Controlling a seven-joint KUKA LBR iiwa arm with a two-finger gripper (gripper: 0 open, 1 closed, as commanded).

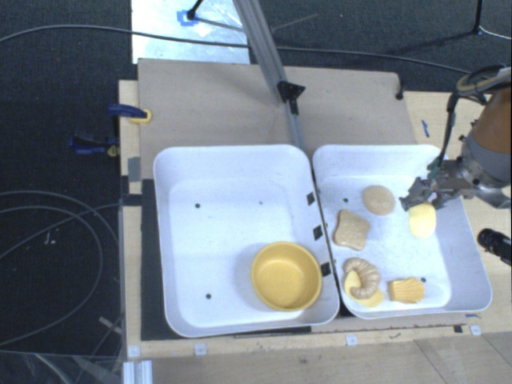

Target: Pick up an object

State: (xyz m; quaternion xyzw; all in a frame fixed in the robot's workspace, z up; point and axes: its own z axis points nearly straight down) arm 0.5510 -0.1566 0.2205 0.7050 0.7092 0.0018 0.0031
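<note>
End effector [422, 195] low over right bin [460, 238]

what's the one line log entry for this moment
gripper over right bin | beside lemon | grasp unconfirmed | yellow bowl in left bin

A dark floor [64, 70] is being seen around a tan bench [216, 106]. Black cables [48, 238] are being run in loops across the floor at the left, and 1 more is being trailed along the top. A bright patch [168, 18] is being lit behind the bench, marked with blue tape [190, 16]. A grey pole [260, 38] is being leaned across the bench. 2 clamps [132, 114] are being held at the left edge.
</note>
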